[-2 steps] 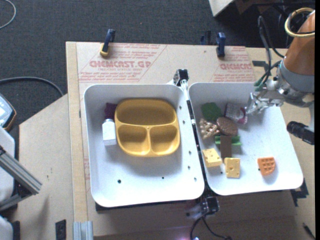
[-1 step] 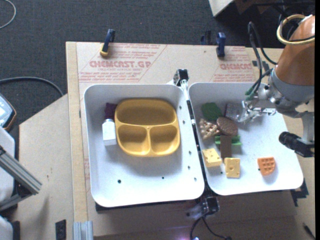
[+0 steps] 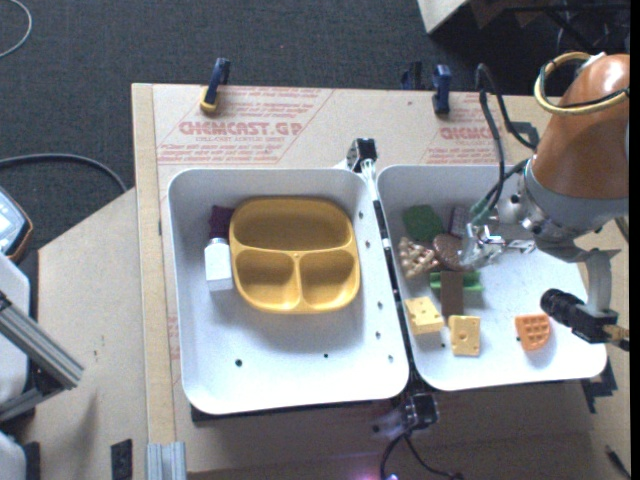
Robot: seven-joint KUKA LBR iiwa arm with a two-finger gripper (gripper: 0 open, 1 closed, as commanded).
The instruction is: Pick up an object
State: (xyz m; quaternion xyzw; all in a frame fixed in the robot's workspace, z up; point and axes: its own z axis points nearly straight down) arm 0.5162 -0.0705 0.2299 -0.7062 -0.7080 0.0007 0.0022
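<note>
My gripper (image 3: 478,246) hangs low over the middle of the right bin (image 3: 570,368). Just to its left lie a brown round piece (image 3: 449,251) and a beige knobbly piece (image 3: 416,256). Below it are a dark brown bar (image 3: 453,293) and a bright green strip (image 3: 442,281) under that bar. Farther back-left lies a dark green piece (image 3: 421,220). Toward the front sit two yellow cheese wedges (image 3: 424,315) (image 3: 464,335) and an orange waffle piece (image 3: 533,332). I see nothing clearly between the fingers.
The left bin (image 3: 200,368) holds a yellow divided plate (image 3: 294,253), a small white bottle (image 3: 218,264) and a dark purple piece (image 3: 221,216) by the plate's left side. A ridge with clips (image 3: 380,238) separates the two bins.
</note>
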